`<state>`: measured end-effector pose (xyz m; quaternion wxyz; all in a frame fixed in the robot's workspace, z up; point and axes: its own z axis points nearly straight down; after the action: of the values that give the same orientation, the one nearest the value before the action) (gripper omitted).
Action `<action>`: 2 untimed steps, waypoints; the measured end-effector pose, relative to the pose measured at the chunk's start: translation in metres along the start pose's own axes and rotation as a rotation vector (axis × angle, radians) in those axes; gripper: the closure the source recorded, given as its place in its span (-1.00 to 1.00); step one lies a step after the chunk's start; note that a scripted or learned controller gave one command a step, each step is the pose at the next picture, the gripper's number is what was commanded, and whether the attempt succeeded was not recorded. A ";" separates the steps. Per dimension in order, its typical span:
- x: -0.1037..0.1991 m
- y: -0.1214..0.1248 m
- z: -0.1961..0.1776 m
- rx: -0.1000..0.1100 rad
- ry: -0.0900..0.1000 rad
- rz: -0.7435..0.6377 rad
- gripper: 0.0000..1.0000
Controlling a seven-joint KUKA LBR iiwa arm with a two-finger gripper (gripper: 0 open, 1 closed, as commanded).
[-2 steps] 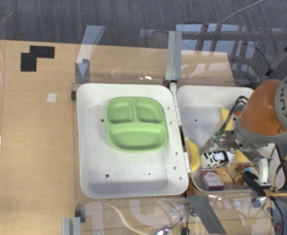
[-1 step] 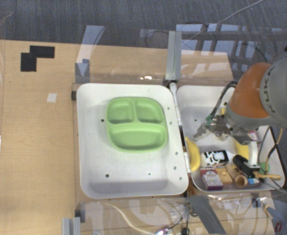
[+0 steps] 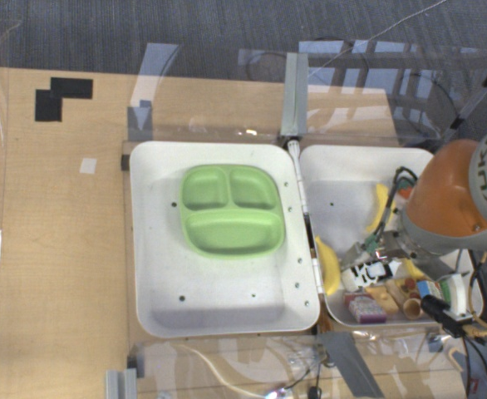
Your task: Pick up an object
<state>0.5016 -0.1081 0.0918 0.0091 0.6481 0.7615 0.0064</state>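
So far no pick is confirmed, as far as the camera view shows. Arm [image 3: 455, 194] reaches in over the right bin [image 3: 343, 177] w/ the tool [image 3: 375, 256] low among the clutter at that bin's front half; whether it's open or closed, or has hold of anything, can't tell, since the orange band and wrist cover most of it. Candidate objs all sit in the right bin: a yellow banana-like piece [image 3: 330, 266] along the left wall by the divider, another yellow piece [image 3: 381, 206] nearer the middle, a black-and-white item [image 3: 361, 274] just beside the tool, a pinkish block [image 3: 366, 308] at the front edge, and a few small brown cylinders [image 3: 410, 293] towards the front right corner. Left bin [image 3: 152, 248] carries just a green divided tray [image 3: 231, 210], lying flat, centre-back, well apart from the arm. Judgement: approach/descent looks done, tool at grasp height next to the b/w item; left to do are a secure grip, a lift clear of the bin, and proof that smth actually comes up. Crowded pile, so a miss or a double-grab seems likely enough.
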 end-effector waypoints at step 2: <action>0.002 0.003 -0.012 -0.005 0.003 -0.002 -1.00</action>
<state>0.5041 -0.1056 0.1034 0.0095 0.6471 0.7623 0.0092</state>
